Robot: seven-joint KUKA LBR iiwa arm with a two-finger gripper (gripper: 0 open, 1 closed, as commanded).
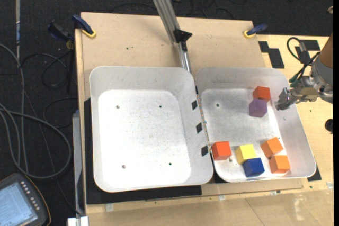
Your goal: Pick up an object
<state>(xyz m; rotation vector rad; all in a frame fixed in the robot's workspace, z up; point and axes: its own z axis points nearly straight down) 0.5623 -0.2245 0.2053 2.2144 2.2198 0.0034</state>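
Worktop: pale wooden board (137, 39) carried two shallow white plastic bins side by side.
Left bin: shallow white bin (106, 114) on the view's left.
Right bin: shallow white bin (296, 135) held seven small blocks.
Upper pair: orange cube (261, 93) sat near the far right of the bin, with a purple cube (258, 108) touching it just in front (the two overlapped in the view).
Front cluster: orange cube (221, 150) near the bin's left wall; yellow cube (245, 153) just beside it; blue cube (253, 167) touching the yellow one at the front; two more orange cubes (271, 146) and (279, 164) to the right, close together.
Arm: grey wrist entered from the right edge of the view.
End effector: dark two-finger end effector (282, 102) hung over the right bin's right rim, near the purple and upper orange cubes but apart from both; finger state could not be told (too small and dark). No block seen between the fingers.
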